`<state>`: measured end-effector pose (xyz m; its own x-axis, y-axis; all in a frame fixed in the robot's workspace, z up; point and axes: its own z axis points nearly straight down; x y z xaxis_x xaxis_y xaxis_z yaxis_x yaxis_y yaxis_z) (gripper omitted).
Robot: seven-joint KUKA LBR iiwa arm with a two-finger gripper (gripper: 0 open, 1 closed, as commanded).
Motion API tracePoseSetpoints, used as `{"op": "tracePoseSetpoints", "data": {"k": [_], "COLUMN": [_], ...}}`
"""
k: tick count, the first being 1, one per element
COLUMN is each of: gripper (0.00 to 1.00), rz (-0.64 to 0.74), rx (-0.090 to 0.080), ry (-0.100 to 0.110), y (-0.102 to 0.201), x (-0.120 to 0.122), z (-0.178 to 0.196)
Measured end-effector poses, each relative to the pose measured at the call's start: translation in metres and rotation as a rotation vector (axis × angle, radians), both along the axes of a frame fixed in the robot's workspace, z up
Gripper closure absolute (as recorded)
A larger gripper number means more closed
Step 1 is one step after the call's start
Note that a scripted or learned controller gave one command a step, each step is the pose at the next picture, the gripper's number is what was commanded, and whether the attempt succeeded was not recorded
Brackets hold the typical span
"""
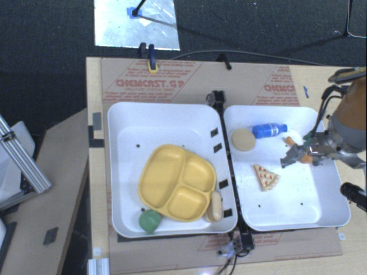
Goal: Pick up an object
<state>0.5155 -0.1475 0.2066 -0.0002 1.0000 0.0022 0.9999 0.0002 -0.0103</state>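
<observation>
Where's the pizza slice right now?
The pizza slice lies in the right bin, near its middle, below the tan round cookie and the blue bottle, and just left of the pincer.

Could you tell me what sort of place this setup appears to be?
Probably a robotics lab grasping bench: two white bins of toy items like a pizza slice, with a gripper reaching in.

Even, bright light from overhead — glare washes the white bins [172, 116] and the foil sheet [136, 16]; shadows faint, whole picture slightly soft
</observation>
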Motion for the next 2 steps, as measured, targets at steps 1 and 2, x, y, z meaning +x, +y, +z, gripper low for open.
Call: {"op": "tracePoseSetpoints", "data": {"k": [1, 2], "gripper": [0.0, 0.0], "rz": [0.003, 0.002], "rx": [-0.002, -0.002], "ry": [-0.012, -0.008], "y": [0.0, 0.0], "x": [0.003, 0.011], "z": [0.006, -0.039]}}
